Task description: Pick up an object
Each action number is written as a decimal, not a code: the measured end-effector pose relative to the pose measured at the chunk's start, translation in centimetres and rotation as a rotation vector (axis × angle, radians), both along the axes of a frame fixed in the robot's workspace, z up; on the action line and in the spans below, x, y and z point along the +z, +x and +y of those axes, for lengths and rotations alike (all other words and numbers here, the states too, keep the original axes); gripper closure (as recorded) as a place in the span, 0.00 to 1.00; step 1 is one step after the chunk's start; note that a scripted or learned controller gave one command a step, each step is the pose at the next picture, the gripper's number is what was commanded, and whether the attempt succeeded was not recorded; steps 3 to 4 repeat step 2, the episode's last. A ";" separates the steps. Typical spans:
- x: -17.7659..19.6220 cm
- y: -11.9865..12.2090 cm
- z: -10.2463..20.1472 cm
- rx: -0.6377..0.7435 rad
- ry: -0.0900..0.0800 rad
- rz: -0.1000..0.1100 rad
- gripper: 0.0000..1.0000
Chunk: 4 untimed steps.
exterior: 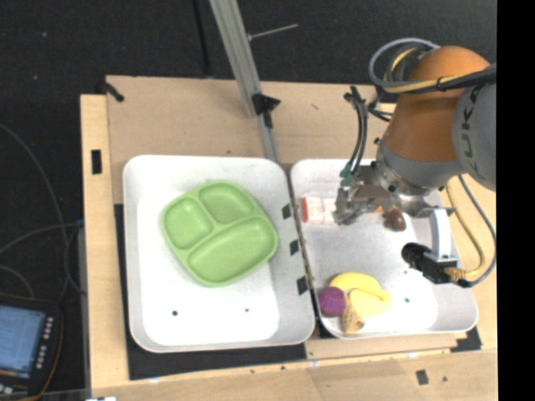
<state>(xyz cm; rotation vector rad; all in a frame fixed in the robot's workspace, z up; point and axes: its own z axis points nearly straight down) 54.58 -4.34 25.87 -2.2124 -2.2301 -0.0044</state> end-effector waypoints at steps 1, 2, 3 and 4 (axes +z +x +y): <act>0.4 -0.3 5.7 0.001 0.000 -0.001 1.00; -0.9 -1.4 10.9 0.000 -0.001 0.002 1.00; -0.9 -1.4 10.9 0.000 -0.001 0.002 1.00; -0.9 -1.4 10.9 0.000 -0.001 0.002 1.00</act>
